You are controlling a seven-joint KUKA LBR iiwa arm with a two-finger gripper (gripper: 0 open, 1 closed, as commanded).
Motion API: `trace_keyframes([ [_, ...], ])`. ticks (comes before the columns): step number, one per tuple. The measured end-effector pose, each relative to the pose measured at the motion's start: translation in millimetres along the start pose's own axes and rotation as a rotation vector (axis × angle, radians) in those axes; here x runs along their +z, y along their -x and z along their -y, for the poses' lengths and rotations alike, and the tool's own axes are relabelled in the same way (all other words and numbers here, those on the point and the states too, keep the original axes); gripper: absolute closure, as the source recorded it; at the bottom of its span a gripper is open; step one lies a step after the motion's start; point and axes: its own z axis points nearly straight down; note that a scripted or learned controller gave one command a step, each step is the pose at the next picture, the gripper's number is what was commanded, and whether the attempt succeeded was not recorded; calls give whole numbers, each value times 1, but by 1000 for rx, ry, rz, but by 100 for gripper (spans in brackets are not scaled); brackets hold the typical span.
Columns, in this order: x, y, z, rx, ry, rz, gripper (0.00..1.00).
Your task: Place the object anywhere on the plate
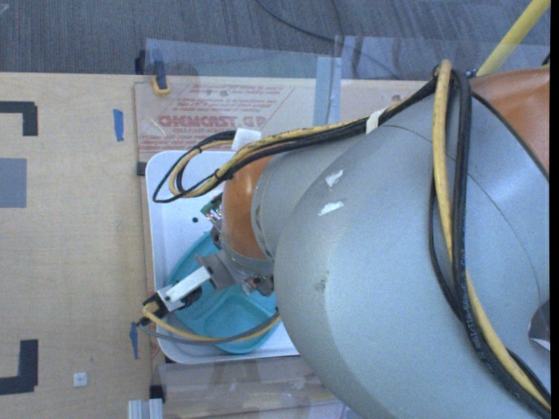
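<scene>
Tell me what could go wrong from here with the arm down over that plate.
The arm hides most of the white bin, so a placement on the teal plate can't be checked. The yellow-black cable loops low across the plate and might snag its rim or drag it.

Arm (393,251) hides most of white bin (162,199); teal plate (223,321) partly covered; arm cut off at right edge.
</scene>
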Motion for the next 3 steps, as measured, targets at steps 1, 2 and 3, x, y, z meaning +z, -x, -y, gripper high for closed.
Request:
trace_keyframes([
  [1,10,-56,-55,348,-31,50,100],
  [2,-82,-20,-9,174,-25,54,100],
  [3,-82,-20,-9,173,-25,54,0],
])
